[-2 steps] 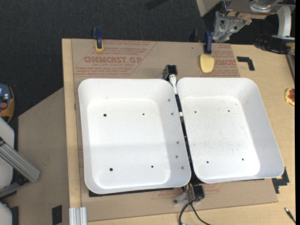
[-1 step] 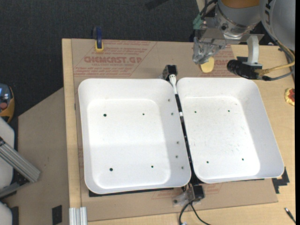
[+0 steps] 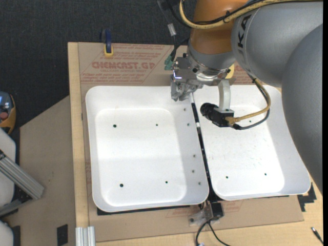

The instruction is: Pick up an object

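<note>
My gripper (image 3: 180, 92) hangs below the orange wrist band (image 3: 218, 6), over the far rim of the left bin (image 3: 102, 99) close to the divide between the two bins. It is small and partly covered by the wrist from this angle. I see nothing held beneath it. The left bin's white floor shows a few small dark dots. The right bin (image 3: 266, 158) lies partly under the arm.
The grey arm (image 3: 287, 45) covers the far right part of the bench and the right bin's far corner. A black connector with a cable (image 3: 218, 115) hangs over the right bin. Brown cardboard (image 3: 128, 60) lies under both bins, with a blue clamp (image 3: 107, 41) at its far edge.
</note>
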Controlling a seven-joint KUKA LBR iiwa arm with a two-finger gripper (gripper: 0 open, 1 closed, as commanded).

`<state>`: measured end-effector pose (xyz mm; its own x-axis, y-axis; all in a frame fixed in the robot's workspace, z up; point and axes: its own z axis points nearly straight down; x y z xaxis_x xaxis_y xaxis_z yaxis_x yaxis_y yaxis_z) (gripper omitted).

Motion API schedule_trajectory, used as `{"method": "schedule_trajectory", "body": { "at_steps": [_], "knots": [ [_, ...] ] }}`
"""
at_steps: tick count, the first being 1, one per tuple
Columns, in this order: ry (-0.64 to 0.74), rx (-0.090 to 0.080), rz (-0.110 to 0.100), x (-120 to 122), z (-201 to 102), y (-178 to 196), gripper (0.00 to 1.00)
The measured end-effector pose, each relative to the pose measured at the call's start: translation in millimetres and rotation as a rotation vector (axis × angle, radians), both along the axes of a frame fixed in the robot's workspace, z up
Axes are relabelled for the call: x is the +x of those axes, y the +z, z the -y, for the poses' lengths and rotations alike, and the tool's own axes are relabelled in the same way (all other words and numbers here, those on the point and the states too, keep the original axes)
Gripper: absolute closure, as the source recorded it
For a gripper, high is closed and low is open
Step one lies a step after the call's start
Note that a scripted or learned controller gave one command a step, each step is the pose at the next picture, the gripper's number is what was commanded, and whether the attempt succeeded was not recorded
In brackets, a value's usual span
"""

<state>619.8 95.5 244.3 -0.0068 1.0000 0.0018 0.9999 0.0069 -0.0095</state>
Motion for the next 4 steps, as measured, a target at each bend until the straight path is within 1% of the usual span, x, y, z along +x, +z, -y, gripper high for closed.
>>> {"method": "schedule_trajectory", "body": {
  "at_steps": [1, 2, 3, 4],
  "knots": [
    [-0.013, -0.005, 0.016, 23.6, 100.6, 44.5, 1.0],
    [-0.001, 0.0, 0.006, 33.9, -1.6, -24.2, 1.0],
    [-0.009, -0.002, 0.016, 47.9, 36.0, 41.7, 1.0],
    [-0.015, -0.008, 0.02, 47.0, 212.9, 121.7, 1.0]
  ]
}}
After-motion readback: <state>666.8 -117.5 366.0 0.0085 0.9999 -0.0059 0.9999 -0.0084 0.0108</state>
